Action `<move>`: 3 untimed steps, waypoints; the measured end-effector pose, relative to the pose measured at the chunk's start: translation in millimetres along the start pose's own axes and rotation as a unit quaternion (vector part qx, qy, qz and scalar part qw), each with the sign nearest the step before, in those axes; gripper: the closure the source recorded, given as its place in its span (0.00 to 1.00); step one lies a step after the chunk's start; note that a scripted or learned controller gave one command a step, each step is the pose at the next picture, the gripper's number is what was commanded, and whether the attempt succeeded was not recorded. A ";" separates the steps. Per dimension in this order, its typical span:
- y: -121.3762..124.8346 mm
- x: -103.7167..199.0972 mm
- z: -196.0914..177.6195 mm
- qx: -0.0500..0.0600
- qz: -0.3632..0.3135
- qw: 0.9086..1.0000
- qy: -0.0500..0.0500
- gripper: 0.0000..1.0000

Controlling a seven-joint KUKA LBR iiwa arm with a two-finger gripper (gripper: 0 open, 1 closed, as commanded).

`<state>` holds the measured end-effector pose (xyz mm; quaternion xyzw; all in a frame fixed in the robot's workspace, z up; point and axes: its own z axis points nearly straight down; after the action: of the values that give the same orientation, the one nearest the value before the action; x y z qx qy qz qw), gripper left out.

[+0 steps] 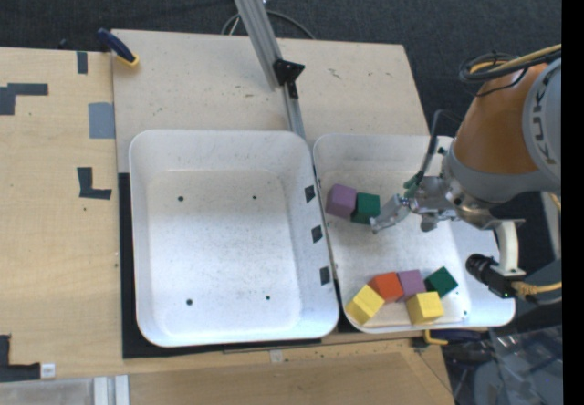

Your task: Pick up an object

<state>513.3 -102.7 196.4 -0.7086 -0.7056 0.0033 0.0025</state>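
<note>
So the blocks are all in the right bin (333, 152). Nearest the gripper is a small green cube (368, 205) sitting on the bin floor toward the upper left part of that bin, and it's touching a purple cube (340, 201) on its left side. The gripper (383, 219) is right there next to the green cube, just below and to the right of it, with the tip looking like it's almost touching or just beside the cube's lower right corner. Honestly I can't tell from this angle whether the thing is open or closed, it's just a grey metal blur at that point. Nothing looks like it's actually being held, the green cube seems to be resting on the bin floor.

Further down in the same bin there's a little cluster near the front edge: a yellow cube (366, 302) on the left, an orange-red cube (388, 285) beside it, a paler purple cube (411, 282), another yellow cube (424, 306) just below that, and a dark green cube (442, 281) at the right end. They're all bunched together, well apart from the gripper.

The arm (497, 143) comes in from the right, big orange band over the bin's right side. The left bin (146, 239) sits right alongside, walls touching.
</note>
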 end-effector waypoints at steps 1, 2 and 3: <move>13.6 27.0 -145.9 -0.008 -0.004 1.000 0.000 0.00; 70.8 -1.8 -46.0 0.000 -0.002 1.000 0.000 0.00; 113.7 12.6 48.1 0.000 -0.004 1.000 0.001 0.00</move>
<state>626.7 -90.6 147.3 -0.7060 -0.7082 0.0028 0.0029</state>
